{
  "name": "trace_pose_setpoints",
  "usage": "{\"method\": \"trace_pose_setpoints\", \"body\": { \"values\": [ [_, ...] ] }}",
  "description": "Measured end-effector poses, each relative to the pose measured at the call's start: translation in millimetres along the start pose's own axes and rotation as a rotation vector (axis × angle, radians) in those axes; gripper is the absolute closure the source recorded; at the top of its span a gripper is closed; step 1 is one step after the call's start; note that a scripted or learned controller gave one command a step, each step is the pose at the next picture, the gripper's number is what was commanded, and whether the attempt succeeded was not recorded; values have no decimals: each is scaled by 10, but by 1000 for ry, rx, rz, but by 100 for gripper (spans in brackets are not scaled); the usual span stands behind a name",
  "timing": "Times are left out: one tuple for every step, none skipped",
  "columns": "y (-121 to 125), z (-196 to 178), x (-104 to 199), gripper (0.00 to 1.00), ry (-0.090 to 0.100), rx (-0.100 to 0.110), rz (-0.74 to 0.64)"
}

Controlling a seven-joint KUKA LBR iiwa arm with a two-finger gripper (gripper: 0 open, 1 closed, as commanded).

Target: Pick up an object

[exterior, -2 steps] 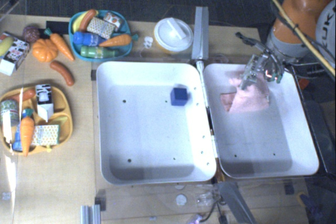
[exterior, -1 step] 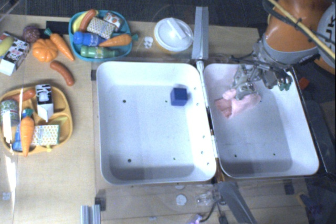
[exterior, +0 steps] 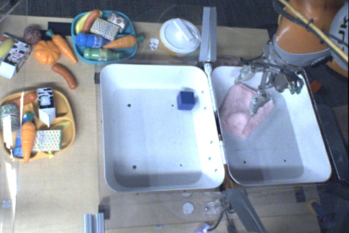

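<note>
Over the right white bin (exterior: 311, 133), the slim metal two-finger gripper (exterior: 260, 100) hangs with its tips down against the upper edge of a soft, pale pink crumpled cloth (exterior: 242, 112); whether its jaws are wide, narrow or closed on the fabric I cannot tell from this slanted view. The cloth lies lumpy and folded in the left half of that shallow, smooth-walled plastic bin, near the divide between the two bins. Above the gripper, thin metal linkages spread outward and join the grey wrist under the arm's rounded orange band (exterior: 308, 5), which enters from the right. Across the divide, a small dark blue cube (exterior: 186, 100) sits alone in the left white bin (exterior: 125, 161), in its upper right part, well apart from the cloth. Beyond the bins on the wooden bench (exterior: 82, 183) stand a round white lidded bowl (exterior: 180, 36), a blue basket of plastic toy food (exterior: 104, 36), a loose orange toy pumpkin (exterior: 46, 52) and a yellow tray of toy groceries (exterior: 37, 124)
</note>
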State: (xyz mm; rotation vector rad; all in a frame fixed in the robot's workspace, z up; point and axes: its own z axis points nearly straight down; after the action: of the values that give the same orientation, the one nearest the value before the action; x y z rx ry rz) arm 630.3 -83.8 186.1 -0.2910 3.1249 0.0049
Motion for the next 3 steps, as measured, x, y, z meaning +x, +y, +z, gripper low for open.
{"method": "trace_pose_setpoints", "body": {
  "values": [
    [53,858,203,0,1,1,346],
    [-64,951,-257,0,10,1,614],
    [-207,631,259,0,0,3,605]
  ]
}}
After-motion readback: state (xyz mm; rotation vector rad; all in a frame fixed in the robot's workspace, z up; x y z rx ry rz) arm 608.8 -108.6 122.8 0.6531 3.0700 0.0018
